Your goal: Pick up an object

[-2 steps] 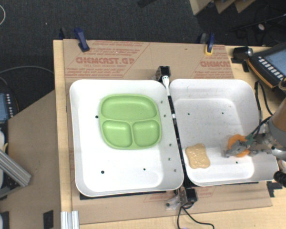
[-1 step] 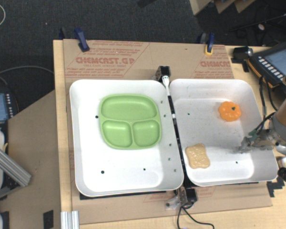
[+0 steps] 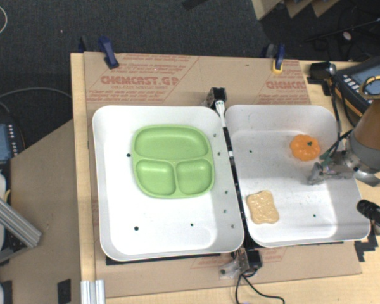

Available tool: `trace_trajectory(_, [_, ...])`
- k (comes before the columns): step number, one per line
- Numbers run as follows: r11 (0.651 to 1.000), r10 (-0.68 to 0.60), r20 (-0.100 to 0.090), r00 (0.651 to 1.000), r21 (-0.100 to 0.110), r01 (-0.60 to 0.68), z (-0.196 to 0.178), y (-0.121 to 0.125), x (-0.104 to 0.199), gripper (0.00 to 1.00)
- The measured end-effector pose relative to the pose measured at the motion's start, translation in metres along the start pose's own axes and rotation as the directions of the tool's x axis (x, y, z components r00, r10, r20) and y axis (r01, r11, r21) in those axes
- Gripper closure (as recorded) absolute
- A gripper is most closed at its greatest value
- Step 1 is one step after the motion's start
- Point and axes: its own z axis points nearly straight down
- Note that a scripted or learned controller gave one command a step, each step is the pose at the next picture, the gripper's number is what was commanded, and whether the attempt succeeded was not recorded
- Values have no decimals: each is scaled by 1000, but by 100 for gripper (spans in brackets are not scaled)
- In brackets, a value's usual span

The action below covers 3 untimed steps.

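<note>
1. Bench: cardboard sheet (image 3: pixel 145 75) under two shallow white bins, left bin (image 3: pixel 114 220) and right bin (image 3: pixel 272 116), set side by side with their inner edges touching along a black seam.
2. Left bin: a light green divided plate (image 3: pixel 173 160) with three compartments lies flat in its upper middle.
3. Right bin: a small orange pumpkin-like object (image 3: pixel 304 147) with a dark stem spot sits in the upper right part; a tan, flat cracker-like piece (image 3: pixel 263 207) lies near the lower left corner. The two are well apart.
4. Arm (image 3: pixel 373 138) enters from the right edge, over the right rim of the right bin.
5. Gripper (image 3: pixel 318 173) is low over the right bin floor, just below and to the right of the orange object, near it; contact cannot be judged. Nothing is visible in its grasp.
6. Claw state: cannot tell, too small and blurred to read.
7. Blue clamp (image 3: pixel 107 52) and yellow clamp (image 3: pixel 278 59) sit at the sheet's far edge.
</note>
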Motion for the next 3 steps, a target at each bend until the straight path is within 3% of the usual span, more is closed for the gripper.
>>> trace_trajectory(1, [1000,2,-8,1000,6,-2,-1,-3,1,0])
trace_trajectory(2, [1000,-2,-1,1000,-1,2,-1,51,21,0])
trace_trajectory(3, [1000,-1,-15,1000,8,2,0,102,5,0])
